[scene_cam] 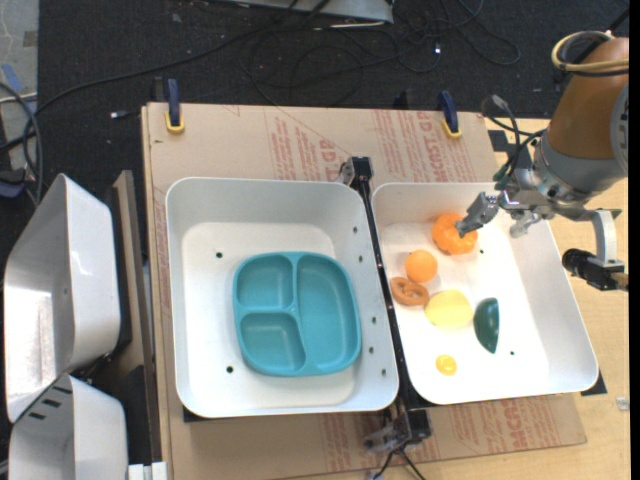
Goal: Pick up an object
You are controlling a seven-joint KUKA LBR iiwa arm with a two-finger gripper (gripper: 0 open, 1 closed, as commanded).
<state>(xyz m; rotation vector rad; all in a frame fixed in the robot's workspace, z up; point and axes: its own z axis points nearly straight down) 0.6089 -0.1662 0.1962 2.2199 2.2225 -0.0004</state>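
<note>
The right bin (560,298) holds several small objects: a large orange fruit (450,236), a smaller orange ball (421,265), a brown ring (408,291), a yellow lemon (449,309), a dark green piece (486,324) and a small yellow bit (446,365). My gripper (500,217) hangs over the bin's far part, just right of the large orange fruit. Its fingers stand apart, so it is open, with nothing between them. The left fingertip (474,218) is at the fruit's upper right edge.
The left bin (195,268) holds a teal divided plate (297,313). A black clamp (360,171) sits at the far end of the wall between the bins. White containers (55,278) stand at the left of the bench. Cables lie on the dark floor beyond.
</note>
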